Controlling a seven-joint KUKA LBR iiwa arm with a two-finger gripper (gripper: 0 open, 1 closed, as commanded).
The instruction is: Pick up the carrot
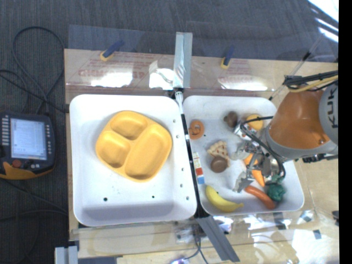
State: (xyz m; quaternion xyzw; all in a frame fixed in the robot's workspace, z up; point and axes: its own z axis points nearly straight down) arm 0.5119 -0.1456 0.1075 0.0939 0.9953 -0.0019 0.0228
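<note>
While the claw (247,172) hangs just above the carrot (259,196), near the banana (223,199) in the right bin (294,202), grip state: can't tell.

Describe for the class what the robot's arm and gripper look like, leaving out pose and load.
The arm is grey with a broad orange band above the wrist and dark lettering on its side. Thin black cables run along it. The gripper is a small metallic assembly with slim silver fingers.
</note>
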